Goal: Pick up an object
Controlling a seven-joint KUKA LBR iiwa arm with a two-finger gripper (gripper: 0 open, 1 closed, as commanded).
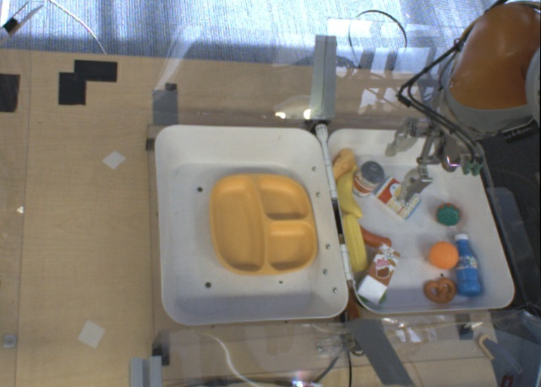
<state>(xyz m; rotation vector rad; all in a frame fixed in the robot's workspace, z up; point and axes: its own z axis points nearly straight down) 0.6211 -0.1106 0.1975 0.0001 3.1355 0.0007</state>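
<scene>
So from my remote seat I'm looking down at the two white bins. The left bin has just a yellow divided plate sitting in the middle. The right bin is where all the pickable stuff is: a banana along the left wall, a small can just beside it, a red and white carton, a hot dog, another little red and white box near the front left corner, a green and red round thing, an orange ball, a blue bottle touching close beside the ball, and a pretzel at the front.

The gripper hangs over the back part of the right bin, tip right by the carton. Honestly I can't tell whether it's wide or pinched.
</scene>
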